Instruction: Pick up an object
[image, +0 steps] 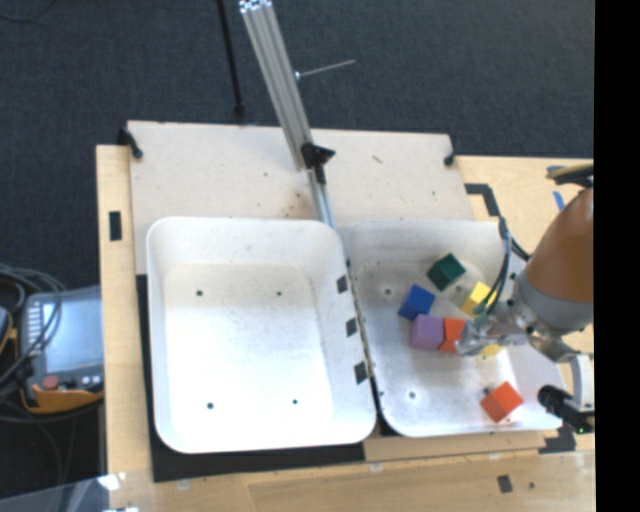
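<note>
A dark green cube (446, 271), a blue cube (417, 302), a purple cube (427, 332), a yellow block (478, 296) and an orange-red block (454, 334) cluster together in the right white bin (400, 405); another orange cube (501, 401) lies apart, nearer the front.

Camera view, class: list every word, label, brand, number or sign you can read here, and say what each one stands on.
No text can be read.
Grey device at the left edge of the bench: its screen and buttons are too blurred to read.
Blocks in the right bin, such as the green block and blue block: plain faces, no markings seen.
Left bin: dark specks, no lettering.
</note>
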